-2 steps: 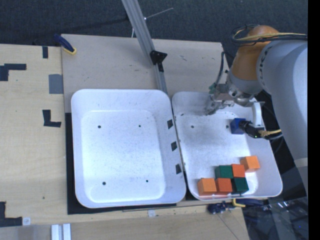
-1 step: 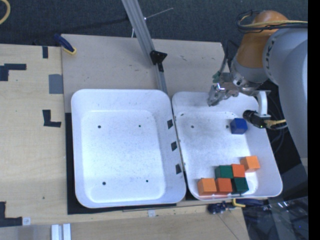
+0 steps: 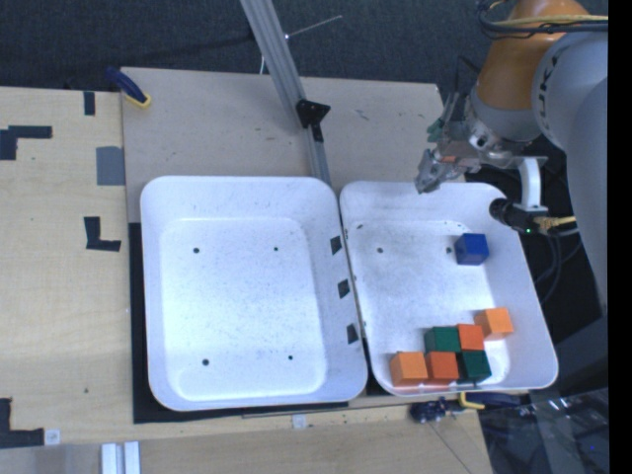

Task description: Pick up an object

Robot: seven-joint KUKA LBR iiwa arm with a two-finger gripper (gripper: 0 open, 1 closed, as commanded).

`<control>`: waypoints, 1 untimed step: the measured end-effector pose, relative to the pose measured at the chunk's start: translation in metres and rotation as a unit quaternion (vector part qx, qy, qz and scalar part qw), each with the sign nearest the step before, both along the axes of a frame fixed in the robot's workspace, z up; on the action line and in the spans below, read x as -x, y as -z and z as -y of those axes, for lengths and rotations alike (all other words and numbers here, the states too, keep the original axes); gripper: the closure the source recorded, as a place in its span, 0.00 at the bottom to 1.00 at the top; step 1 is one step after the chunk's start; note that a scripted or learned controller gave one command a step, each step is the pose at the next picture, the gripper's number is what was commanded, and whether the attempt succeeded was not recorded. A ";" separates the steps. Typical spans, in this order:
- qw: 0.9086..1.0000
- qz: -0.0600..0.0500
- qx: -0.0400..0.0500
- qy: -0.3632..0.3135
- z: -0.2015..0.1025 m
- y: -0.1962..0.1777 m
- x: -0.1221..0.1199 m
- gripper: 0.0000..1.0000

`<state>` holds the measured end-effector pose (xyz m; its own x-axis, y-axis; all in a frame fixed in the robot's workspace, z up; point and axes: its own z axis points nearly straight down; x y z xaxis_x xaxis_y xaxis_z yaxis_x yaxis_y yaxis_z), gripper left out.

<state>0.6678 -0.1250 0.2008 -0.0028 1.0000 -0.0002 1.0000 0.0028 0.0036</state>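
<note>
A blue cube [image 3: 471,249] lies alone in the upper right part of the right bin [image 3: 395,294]. Several orange and green blocks cluster at that bin's near right corner: an orange block [image 3: 408,367], a green block [image 3: 443,340], and another orange block [image 3: 494,321] set a little apart. My gripper [image 3: 432,178] hangs over the far rim of the right bin, up and to the left of the blue cube, with nothing seen between its tips.
The left bin [image 3: 242,289] sits beside the right one. A slanted metal pole [image 3: 281,62] crosses the bench behind the bins. A blue and yellow tool [image 3: 128,86] lies at the far left. Cables [image 3: 528,215] hang at the right.
</note>
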 end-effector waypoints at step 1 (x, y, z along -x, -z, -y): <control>1.000 0.001 0.000 0.000 0.000 -0.049 -0.001 1.00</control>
